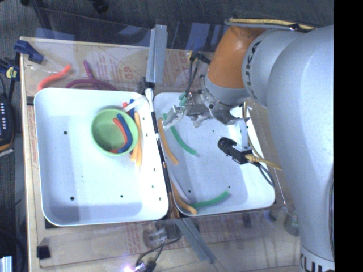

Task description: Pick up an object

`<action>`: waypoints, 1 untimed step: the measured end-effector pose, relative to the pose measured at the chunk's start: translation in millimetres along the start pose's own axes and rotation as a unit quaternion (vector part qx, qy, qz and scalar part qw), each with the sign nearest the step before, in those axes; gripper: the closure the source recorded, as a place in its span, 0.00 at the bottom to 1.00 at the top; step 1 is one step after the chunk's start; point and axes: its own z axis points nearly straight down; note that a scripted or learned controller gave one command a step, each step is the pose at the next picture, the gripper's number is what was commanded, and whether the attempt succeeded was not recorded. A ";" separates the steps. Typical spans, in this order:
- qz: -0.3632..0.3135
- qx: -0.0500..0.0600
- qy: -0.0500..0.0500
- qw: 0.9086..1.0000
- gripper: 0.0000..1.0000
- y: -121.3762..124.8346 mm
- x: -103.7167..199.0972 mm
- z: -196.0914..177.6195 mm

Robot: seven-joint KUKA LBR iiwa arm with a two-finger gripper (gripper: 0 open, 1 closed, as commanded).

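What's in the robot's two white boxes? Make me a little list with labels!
left bin: a green bowl holding red and blue curved pieces; orange sticks lean beside it
right bin: a green strip near the top, a green strip near the bottom, an orange stick along the left wall, another orange stick low down
hand: over the upper part of the right bin, nothing seen between its fingers
arm: grey with an orange band, reaching in from the right
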 end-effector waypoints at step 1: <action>-0.046 -0.001 -0.003 0.999 0.00 3.1 -30.9 99.1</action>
